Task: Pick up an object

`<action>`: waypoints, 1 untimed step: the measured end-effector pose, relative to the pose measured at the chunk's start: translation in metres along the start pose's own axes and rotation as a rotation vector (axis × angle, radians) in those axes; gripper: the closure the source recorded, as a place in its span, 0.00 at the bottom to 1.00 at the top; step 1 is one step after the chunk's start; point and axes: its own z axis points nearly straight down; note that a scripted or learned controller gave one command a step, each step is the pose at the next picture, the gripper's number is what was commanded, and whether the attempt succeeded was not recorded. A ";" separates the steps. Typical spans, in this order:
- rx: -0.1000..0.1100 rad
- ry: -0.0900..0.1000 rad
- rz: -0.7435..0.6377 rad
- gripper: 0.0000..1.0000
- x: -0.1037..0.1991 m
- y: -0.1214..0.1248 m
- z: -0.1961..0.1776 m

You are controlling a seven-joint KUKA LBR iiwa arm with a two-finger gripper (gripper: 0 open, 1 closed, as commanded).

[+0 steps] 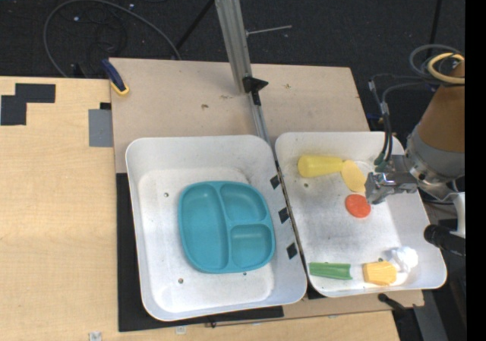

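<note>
On the bench, left bin (152,180) carries a teal divided plate (226,225); your right bin (334,151) carries the small items. Arm (440,127) enters from the right edge. Gripper (377,187) sits low over the right bin; finger state: cannot tell. Nearest target, judged: orange ball (358,206), just beside the tip toward the near-left. Yellow bottle-like piece (323,165) lies farther left, long axis across the bin.

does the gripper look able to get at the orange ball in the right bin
Probably yes: the gripper hangs just beside the orange ball, whose top is bare; the yellow bottle lies clear of it.
</note>
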 end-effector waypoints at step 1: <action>0.004 0.003 -0.004 1.00 0.045 0.019 -0.009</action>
